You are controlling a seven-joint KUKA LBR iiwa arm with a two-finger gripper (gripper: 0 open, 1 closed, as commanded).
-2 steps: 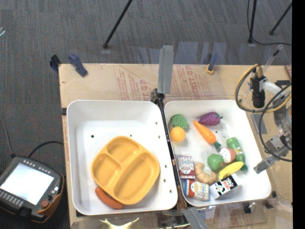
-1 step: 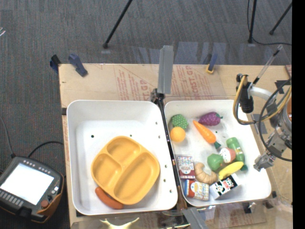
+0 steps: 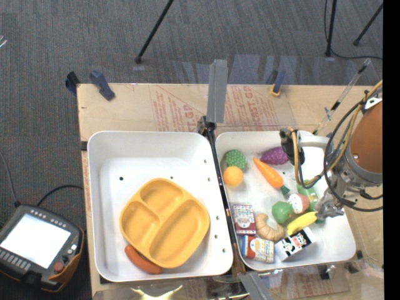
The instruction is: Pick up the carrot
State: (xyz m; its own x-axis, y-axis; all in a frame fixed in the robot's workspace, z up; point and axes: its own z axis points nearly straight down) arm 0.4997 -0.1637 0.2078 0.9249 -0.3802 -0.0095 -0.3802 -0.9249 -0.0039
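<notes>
Nearest the camera, a screened handset (image 3: 39, 245) lies at the lower left, and the left bin (image 3: 106, 161) holds a yellow divided plate (image 3: 164, 222) with a reddish sausage (image 3: 142, 261) poking out from under its near edge. In the right bin (image 3: 340, 233), small cartons, a croissant (image 3: 270, 227) and a banana (image 3: 302, 222) crowd the near half; the carrot (image 3: 269, 173) lies free farther back, beside an orange ball (image 3: 233, 176), tip toward the back. The hand (image 3: 328, 208) hangs at the bin's right side, apart from the carrot; whether it is open or closed I cannot tell. This looks like the approach step: next it must travel left over the carrot and descend. Beyond lie the cardboard-topped table (image 3: 156, 105), then grey carpet (image 3: 75, 30) and tripod legs (image 3: 156, 22).
</notes>
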